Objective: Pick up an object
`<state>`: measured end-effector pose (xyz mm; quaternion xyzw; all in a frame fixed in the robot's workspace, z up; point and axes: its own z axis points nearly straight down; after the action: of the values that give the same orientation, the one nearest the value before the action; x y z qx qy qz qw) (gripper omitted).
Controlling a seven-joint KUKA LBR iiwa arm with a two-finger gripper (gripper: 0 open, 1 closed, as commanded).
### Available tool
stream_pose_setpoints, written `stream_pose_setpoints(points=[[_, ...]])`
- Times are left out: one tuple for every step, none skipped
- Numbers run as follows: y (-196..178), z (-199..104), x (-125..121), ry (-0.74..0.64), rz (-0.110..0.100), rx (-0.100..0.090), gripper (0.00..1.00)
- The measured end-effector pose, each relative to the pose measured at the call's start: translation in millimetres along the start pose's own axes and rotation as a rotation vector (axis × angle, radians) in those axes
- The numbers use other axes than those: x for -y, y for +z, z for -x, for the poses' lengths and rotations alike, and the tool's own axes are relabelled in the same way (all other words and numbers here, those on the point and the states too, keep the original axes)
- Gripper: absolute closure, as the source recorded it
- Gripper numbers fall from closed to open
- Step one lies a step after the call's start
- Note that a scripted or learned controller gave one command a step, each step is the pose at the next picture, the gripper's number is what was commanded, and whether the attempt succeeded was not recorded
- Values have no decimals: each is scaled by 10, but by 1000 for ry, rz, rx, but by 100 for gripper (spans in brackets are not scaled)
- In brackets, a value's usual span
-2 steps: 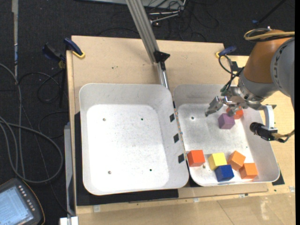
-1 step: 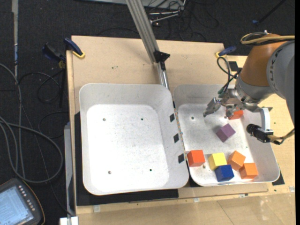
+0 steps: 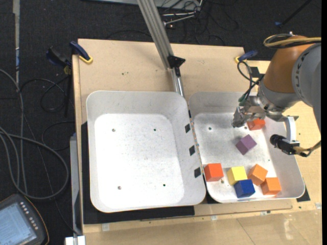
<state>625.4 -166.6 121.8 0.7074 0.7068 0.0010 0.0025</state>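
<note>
We see a flat tan wooden bench [image 3: 133, 65] with two shallow white plastic bins on it, side by side. Both bins have round corners and tiny dark specks on their smooth floors.

The big white plastic bin on the left [image 3: 97, 137] has a few small dark dots on its floor. A long thin silver metal pole [image 3: 156, 24] slants down from the top and ends between the two bins.

The white plastic bin on the right [image 3: 204, 108] holds little blocks. We count seven. They all look like small cubes with flat sides and sharp edges. Along the near edge of the bin sit five: an orange cube at the left [image 3: 213, 171], then a yellow cube [image 3: 236, 174], a blue cube [image 3: 244, 188] touching the yellow one, another orange cube tipped on a corner [image 3: 259, 173], and one more orange cube [image 3: 271, 186] near the bin's rim. A purple cube [image 3: 246, 144] lies alone in the middle, turned at a slant.

The seventh block, a small orange-red cube [image 3: 256, 123], sits farther back, right under the grey metal pincer [image 3: 244, 117]. The pincer is down on it, touching it or very close. We cannot tell if the pincer is holding it, gripping or let go.

The arm has a shiny orange band [image 3: 281, 70] and a smooth grey round shell [image 3: 309, 70].
</note>
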Motion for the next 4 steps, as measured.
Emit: stream_pose_setpoints(points=[[-643, 17, -43, -3, 4, 1, 100], [-1182, 120, -39, -1, 3, 1, 100], [-1361, 120, -51, -3, 0, 0, 100], [-1216, -373, 100, -7, -7, -3, 100]])
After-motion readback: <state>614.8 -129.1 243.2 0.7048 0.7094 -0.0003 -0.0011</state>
